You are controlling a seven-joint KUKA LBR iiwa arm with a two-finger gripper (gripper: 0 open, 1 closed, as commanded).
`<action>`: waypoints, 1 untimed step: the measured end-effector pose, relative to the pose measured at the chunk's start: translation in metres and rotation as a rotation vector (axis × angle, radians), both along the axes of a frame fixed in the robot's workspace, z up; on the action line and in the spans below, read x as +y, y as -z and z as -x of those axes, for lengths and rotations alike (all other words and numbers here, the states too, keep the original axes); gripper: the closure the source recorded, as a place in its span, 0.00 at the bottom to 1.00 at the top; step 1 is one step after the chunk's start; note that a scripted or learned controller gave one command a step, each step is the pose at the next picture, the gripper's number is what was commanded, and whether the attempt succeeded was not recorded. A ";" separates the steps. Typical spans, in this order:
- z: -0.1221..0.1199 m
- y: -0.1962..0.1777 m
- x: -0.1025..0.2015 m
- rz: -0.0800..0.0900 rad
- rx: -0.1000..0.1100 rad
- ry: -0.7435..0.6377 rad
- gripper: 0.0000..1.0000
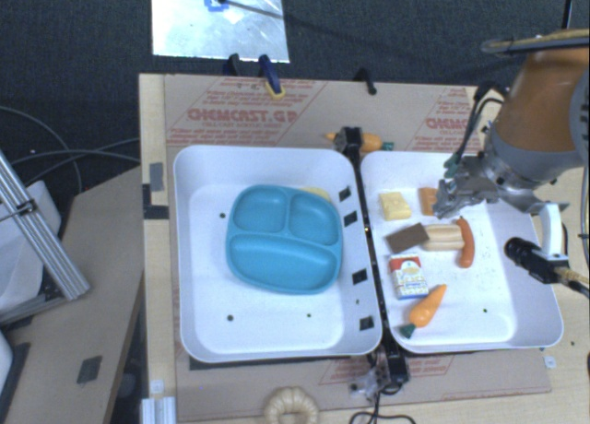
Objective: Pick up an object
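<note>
The right bin [516, 321] holds several toy foods: a yellow cheese block [396, 205], a small orange piece [428, 199], a brown slab [407, 238], a beige bun [443, 236], a red sausage [466, 242], a red and white carton [407, 276] and a carrot [426, 306]. My gripper [450, 199] hangs over the back of this bin, just right of the orange piece and above the bun. Nothing shows in its grasp.
The left bin [198, 321] carries a blue divided plate [284, 238] with a pale yellow item [318, 194] peeking out behind it. A black divider [359, 229] separates the bins. An orange item [369, 143] lies on the cardboard behind them.
</note>
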State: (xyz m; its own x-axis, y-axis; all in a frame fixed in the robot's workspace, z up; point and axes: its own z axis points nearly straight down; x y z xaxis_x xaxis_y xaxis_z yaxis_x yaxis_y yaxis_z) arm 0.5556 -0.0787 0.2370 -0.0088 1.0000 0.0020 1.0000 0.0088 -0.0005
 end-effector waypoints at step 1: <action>0.026 0.004 0.029 0.000 0.001 0.001 1.00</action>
